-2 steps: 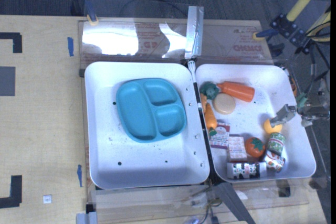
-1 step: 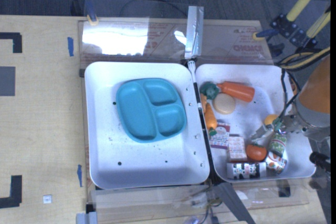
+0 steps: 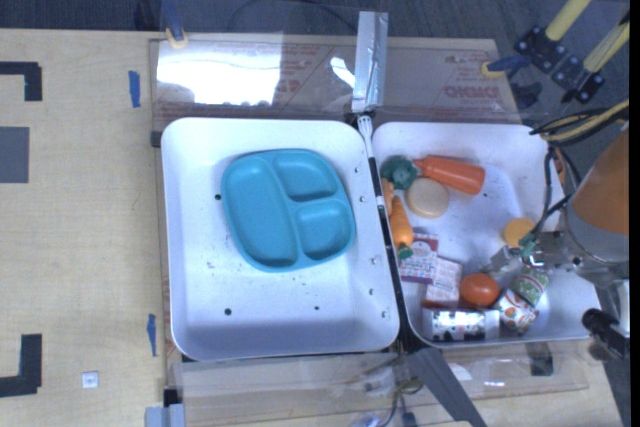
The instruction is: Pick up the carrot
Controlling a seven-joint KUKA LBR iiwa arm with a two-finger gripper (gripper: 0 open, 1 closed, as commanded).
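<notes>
The carrot (image 3: 452, 174) is orange with a green leafy top and lies on its side at the back of the right bin (image 3: 500, 150), its top pointing left. My gripper (image 3: 518, 261) hangs low over the front right part of that bin, well to the right of and in front of the carrot. It sits just above a red tomato (image 3: 480, 290) and a small printed can (image 3: 526, 293). Nothing shows in its grasp.
A beige round piece (image 3: 430, 199) touches the carrot's front side. A small orange vegetable (image 3: 400, 222), a printed packet (image 3: 432, 267), a black-and-white can (image 3: 458, 322) and a yellow piece (image 3: 518, 231) share the right bin. A blue divided plate (image 3: 290, 207) fills the left bin (image 3: 190, 245).
</notes>
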